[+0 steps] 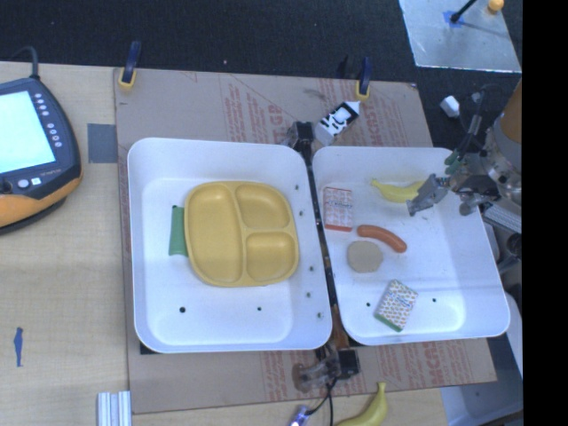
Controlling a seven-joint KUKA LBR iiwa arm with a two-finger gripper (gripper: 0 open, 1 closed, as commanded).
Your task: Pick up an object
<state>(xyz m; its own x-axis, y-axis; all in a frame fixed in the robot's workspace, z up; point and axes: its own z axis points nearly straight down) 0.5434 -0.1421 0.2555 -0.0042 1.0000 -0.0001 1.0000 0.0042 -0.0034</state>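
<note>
the tool [446, 195] sits over the upper right part of the right bin [497, 313], at the end of the arm that comes in from the right edge. its two fingers point left and down and stand apart, released, with nothing between them.

the nearest thing is the banana [394, 189], lying in the same bin just to the left of the tool. its long axis runs roughly left to right, with a slight curve, so its right end points at the left finger [426, 197], which is very near it or perhaps touching; the view does not settle which. since the banana lies almost along the line from tool to fruit, the fingers would likely need to shift left over its middle and close across its short width.

further down and left lie a sausage [382, 237], slanted, and a round tan piece [364, 256] just below it. a small printed card [338, 208] rests by the left wall, and a green and white packet [396, 304] lies near the front of the bin. the left bin [151, 327] holds a yellow divided tray [240, 233].

as a judgement, the pick has not started; the banana looks the likeliest target.
</note>
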